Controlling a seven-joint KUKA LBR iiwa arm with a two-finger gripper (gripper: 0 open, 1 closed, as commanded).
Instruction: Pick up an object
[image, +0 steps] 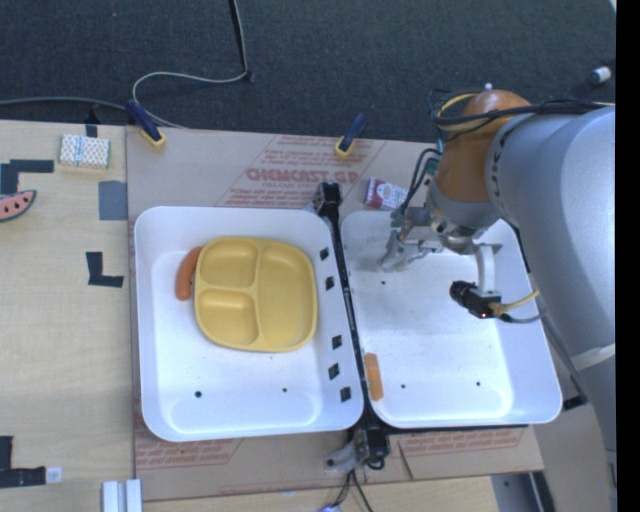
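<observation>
I have the gripper low over the right bin, at its 11 o'clock corner; whether it grips anything I cannot tell. I judge this the reach step. The nearest object, a carrot, lies at 7 o'clock against the left wall, so next I shift there and descend

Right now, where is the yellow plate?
The yellow plate lies in the left white bin, toward its upper half, with an orange sausage-like thing tucked against its left edge.
</observation>
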